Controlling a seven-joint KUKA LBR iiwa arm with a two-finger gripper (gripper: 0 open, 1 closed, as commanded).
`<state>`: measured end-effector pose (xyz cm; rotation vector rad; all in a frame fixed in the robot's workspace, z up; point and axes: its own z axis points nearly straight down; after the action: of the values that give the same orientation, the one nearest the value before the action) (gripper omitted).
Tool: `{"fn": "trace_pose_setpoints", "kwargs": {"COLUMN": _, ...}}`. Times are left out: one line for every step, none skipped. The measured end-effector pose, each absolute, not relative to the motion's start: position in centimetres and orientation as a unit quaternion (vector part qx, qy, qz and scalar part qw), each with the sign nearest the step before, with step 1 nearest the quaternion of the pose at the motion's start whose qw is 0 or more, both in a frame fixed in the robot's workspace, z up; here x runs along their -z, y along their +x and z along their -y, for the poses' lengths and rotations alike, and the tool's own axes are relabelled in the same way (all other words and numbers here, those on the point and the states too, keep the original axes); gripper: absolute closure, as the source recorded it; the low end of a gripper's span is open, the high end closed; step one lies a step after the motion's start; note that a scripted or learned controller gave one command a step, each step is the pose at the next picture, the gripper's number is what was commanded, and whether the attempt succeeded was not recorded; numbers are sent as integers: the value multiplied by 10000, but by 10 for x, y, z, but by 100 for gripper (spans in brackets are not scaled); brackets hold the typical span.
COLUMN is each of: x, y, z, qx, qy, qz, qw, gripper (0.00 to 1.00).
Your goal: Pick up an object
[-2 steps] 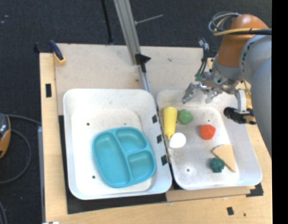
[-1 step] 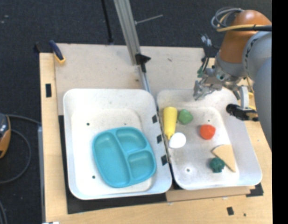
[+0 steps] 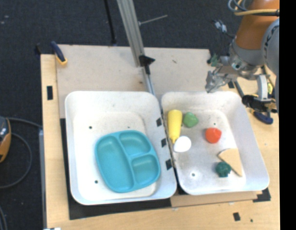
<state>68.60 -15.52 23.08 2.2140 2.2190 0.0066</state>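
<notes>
Arm [image 3: 257, 28] cropped at right edge

Two white bins [image 3: 71, 109]; one blue divided plate [image 3: 127, 160]; six small items: yellow [image 3: 174, 122], light green [image 3: 190, 120], white [image 3: 182, 143], red-orange [image 3: 213, 135], tan [image 3: 232, 160], dark green [image 3: 223, 169]

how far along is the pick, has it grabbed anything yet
Nothing is picked yet. The end effector hangs above the right bin's far rim with nothing between its fingers. The banana, white ball and red ball lie in the bin. Descent, grasp and lift remain.

Dark carpet-like floor [image 3: 52, 13], pale wooden bench [image 3: 100, 68], slanted aluminium post [image 3: 131, 28]
</notes>
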Motion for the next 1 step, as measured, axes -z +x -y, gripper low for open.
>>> {"fn": "trace_pose_setpoints", "kwargs": {"x": -254, "y": 687, "z": 156, "qx": -9, "qy": 7058, "qz": -7084, "qw": 17, "gripper": 100}}
